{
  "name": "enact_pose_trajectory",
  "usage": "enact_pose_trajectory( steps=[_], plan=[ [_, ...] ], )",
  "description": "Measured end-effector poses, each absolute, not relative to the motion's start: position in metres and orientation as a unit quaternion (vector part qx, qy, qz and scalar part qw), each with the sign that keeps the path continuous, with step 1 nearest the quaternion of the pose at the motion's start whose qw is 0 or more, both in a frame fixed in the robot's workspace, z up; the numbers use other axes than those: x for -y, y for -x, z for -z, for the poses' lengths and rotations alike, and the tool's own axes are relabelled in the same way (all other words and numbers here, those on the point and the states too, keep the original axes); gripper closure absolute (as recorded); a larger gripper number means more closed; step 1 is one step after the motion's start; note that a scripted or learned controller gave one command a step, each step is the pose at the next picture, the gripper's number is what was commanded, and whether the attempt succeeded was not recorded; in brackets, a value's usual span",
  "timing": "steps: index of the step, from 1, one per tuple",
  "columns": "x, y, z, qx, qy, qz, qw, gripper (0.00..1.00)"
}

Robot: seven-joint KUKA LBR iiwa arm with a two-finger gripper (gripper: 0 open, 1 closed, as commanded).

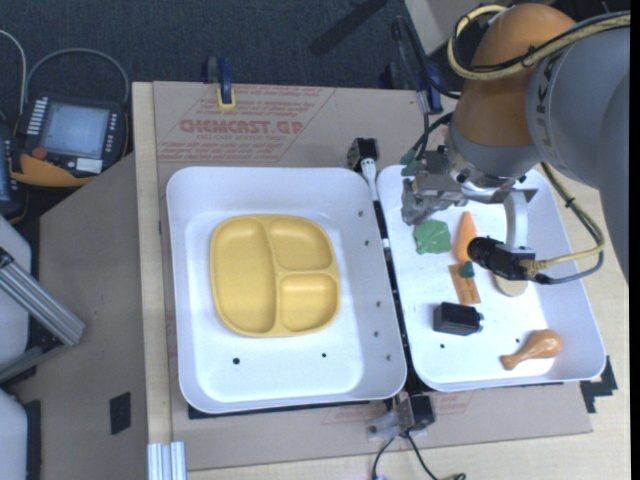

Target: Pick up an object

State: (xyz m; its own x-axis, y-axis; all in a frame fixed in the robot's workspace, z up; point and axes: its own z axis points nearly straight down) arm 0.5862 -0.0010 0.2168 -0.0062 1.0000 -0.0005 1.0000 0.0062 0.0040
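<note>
On the bench, in the right white bin (455, 363), the gripper (423, 211) hangs touching or just above a green piece (434, 239). A toy carrot (466, 234) lies beside it. The gripper's width cannot be told.

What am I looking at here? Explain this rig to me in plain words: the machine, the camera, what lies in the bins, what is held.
This is one picture from a fixed camera above a bench, looking down at a slant. The grey and orange shape at the right is a robot arm; a program drives it to pick things up. Two shallow white bins sit side by side. The left bin holds a yellow divided plate. The right bin holds a green lump, an orange carrot, a second orange piece, a black block and a tan toy drumstick. The arm's jaws are low by the green lump; I cannot see that they hold anything.
</note>
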Motion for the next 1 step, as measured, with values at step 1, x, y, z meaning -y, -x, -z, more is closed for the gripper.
enact_pose_trajectory(
  steps=[1],
  plan=[
    [-0.0486,-0.5982,-0.226,-0.709,-0.705,-0.0016,0.001,1.0]
  ],
)
